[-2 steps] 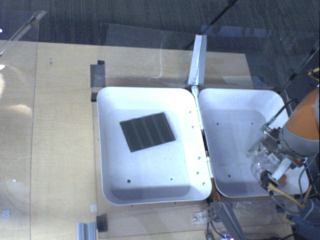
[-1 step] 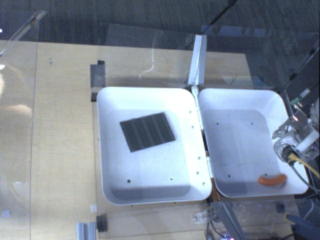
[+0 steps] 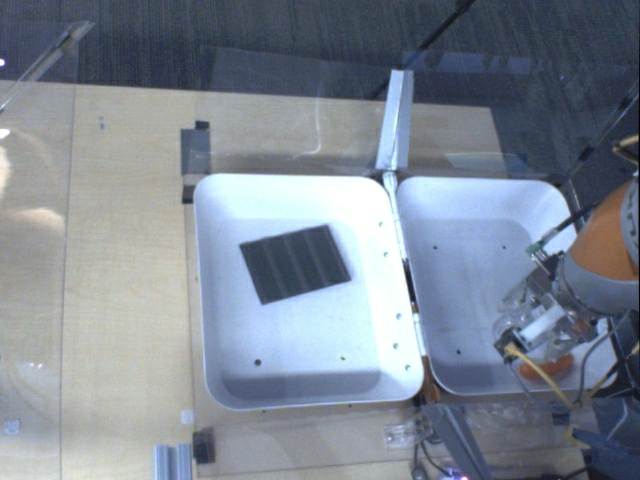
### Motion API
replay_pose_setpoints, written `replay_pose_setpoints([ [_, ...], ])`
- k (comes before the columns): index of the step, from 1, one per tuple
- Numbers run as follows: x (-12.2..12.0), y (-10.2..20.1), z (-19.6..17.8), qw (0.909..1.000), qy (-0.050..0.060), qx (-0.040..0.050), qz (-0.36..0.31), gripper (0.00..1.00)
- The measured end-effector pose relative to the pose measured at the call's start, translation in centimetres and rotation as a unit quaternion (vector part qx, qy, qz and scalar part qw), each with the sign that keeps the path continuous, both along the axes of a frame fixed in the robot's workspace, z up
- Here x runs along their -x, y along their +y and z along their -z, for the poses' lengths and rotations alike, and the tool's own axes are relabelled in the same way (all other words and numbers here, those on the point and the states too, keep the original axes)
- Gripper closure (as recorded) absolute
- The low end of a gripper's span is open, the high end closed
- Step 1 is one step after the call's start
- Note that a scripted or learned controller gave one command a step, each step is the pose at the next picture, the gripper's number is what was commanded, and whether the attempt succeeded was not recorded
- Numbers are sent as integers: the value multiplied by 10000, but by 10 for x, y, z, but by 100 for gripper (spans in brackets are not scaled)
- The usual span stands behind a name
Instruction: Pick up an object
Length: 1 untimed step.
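The pale wooden bench [image 3: 110, 298] carries two shallow white plastic bins side by side: the left bin [image 3: 205, 298] and the right bin [image 3: 470, 238]. The grey arm with an orange band [image 3: 605, 253] reaches over the right bin's right edge. A dark grey ribbed rectangular panel [image 3: 296, 263], the one plainly pickable object, lies flat and skewed near the left bin's middle. The gripper [image 3: 530, 333] sits low at the right bin's near right corner, probably attempting a grasp there. Whether it is spread or closed cannot be told. A small orange-red patch [image 3: 552, 368] beneath it is unidentifiable.

The pale wooden desk [image 3: 100, 288] fills the frame's left and centre. Two shallow white bins sit on it, touching: the left bin [image 3: 300, 193] mid-frame, the right bin [image 3: 470, 213] at centre right.
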<state>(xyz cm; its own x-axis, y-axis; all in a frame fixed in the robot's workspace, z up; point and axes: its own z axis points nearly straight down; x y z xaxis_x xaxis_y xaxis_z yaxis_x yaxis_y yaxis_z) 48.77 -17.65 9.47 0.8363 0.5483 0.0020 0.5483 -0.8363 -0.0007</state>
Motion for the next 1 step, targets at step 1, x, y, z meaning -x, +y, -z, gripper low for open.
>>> replay_pose_setpoints([
  [1, -8, -21, 5, 9838, -65, -58, 1793, 0],
])
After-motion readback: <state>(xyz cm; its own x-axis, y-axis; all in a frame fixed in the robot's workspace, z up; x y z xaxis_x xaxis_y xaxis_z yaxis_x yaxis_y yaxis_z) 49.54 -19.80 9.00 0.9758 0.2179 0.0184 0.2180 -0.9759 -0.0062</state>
